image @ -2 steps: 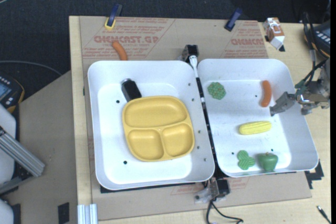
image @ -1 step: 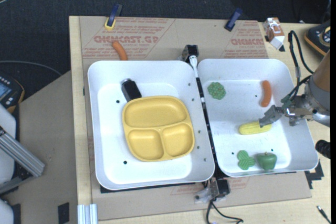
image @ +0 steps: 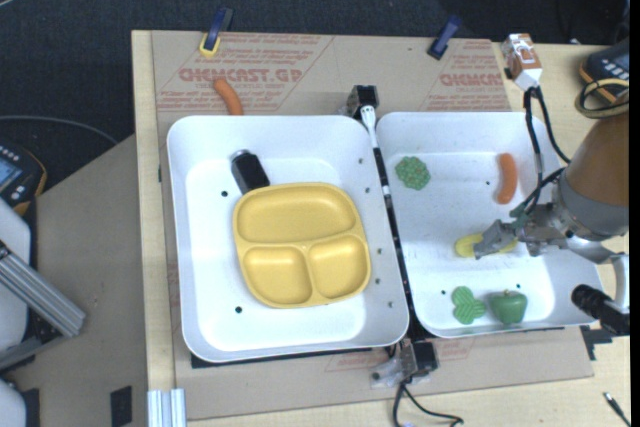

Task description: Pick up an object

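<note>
In the right bin (image: 440,137), your gripper (image: 497,241) sits low at the right side, its tips touching or just over a small yellow object (image: 467,245). You cannot tell from this angle how far apart the tips are, or whether the yellow piece is actually caught between them.

Other items in that bin: a leafy green piece (image: 412,172) near the upper left, an orange sausage-shaped toy (image: 507,177) near the upper right, and along the front edge a green studded piece (image: 463,305) just beside a green pepper-like toy (image: 509,306).

Left bin (image: 190,215): a yellow three-compartment tray (image: 300,243) lies flat, with a black block (image: 248,171) touching its upper-left rim.

Writing for you to note: the cardboard sheet (image: 300,65) under the bins carries red print, roughly "GICHCAST.GP"; it appears again at the right, partly covered. A second orange sausage (image: 229,96) lies on that cardboard above the left bin.
</note>
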You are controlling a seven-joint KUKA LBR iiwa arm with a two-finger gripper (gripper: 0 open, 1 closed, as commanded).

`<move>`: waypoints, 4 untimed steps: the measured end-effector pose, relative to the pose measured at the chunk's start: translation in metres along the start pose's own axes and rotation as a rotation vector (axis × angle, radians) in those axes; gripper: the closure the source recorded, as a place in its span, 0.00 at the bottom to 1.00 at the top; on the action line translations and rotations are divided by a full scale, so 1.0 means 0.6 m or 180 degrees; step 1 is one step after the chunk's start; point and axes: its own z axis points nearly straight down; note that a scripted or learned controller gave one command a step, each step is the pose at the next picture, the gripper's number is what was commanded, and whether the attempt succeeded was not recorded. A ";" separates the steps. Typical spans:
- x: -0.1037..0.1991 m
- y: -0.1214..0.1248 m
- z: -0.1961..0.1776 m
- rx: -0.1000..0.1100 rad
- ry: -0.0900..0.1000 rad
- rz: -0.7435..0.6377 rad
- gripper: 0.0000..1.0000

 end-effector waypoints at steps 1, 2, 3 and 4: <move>0.001 -0.001 0.052 -0.0010 -0.0003 0.0000 0.00; 0.000 0.001 0.031 -0.0027 -0.0012 0.0003 1.00; 0.015 -0.007 -0.056 -0.0046 -0.0020 -0.0005 1.00; 0.001 -0.013 -0.136 -0.0047 -0.0024 -0.0002 1.00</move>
